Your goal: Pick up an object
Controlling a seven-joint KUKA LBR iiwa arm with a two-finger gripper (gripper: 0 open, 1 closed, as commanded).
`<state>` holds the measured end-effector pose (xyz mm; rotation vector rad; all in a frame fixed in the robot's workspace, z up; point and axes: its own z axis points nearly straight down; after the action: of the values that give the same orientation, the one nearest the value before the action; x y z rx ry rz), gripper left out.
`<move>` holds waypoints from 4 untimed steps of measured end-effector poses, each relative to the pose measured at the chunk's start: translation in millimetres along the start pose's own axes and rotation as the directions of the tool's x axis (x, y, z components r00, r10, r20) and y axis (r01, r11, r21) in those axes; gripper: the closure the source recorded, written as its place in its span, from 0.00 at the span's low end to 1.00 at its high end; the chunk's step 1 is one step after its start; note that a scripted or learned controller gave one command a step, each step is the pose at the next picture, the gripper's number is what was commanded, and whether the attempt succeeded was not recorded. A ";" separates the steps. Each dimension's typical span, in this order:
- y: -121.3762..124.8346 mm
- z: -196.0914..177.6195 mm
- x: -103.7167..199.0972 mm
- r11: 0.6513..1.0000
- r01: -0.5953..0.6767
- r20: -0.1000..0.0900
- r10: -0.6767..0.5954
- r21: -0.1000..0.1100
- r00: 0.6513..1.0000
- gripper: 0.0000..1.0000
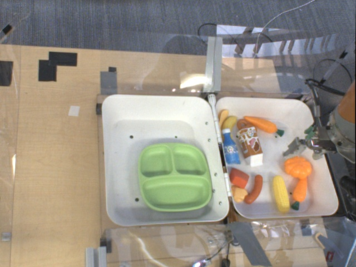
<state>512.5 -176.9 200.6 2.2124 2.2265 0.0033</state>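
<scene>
Metal two-finger gripper [300, 145] at right bin's [289, 107] right wall, fingers spread, nothing between them. Just below: glossy orange plastic pumpkin-shaped toy [297, 167]. Beside it a ribbed yellow plastic corn cob [281, 194]. Left bin [119, 149]: smooth green three-compartment plastic plate [174, 177].

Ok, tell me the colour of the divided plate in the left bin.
Light green; the divided plate shows plainly in the camera view.
</scene>
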 end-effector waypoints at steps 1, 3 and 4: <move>2.8 107.5 -25.3 0.972 -0.236 -0.005 0.236 0.003 0.972 0.00; -17.5 99.4 -19.3 0.953 -0.302 -0.004 0.302 -0.017 0.953 1.00; 18.4 25.7 21.0 0.942 -0.336 0.000 0.336 0.000 0.942 1.00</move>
<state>530.8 -155.8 175.0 2.5603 1.8168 0.0042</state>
